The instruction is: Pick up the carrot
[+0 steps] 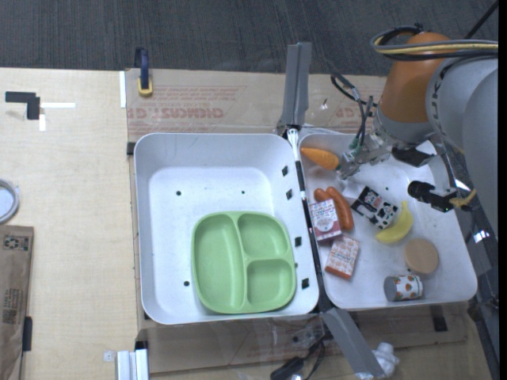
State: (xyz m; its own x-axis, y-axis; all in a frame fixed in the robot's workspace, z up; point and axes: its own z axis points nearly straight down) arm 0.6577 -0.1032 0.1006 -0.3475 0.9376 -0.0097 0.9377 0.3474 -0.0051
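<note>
Our fingers hover beside the carrot

We cannot tell how wide they stand; their tips sit just right of the carrot, which lies at the right bin's far left corner. Nearer lie a sausage, snack packets, a banana. The left bin carries a green divided plate.

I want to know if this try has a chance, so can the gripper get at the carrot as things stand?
Probably yes. The carrot lies at the far left corner of the right bin with nothing on top of it, and the gripper is right beside its right end. The bin's wall close behind could crowd the approach.
</note>
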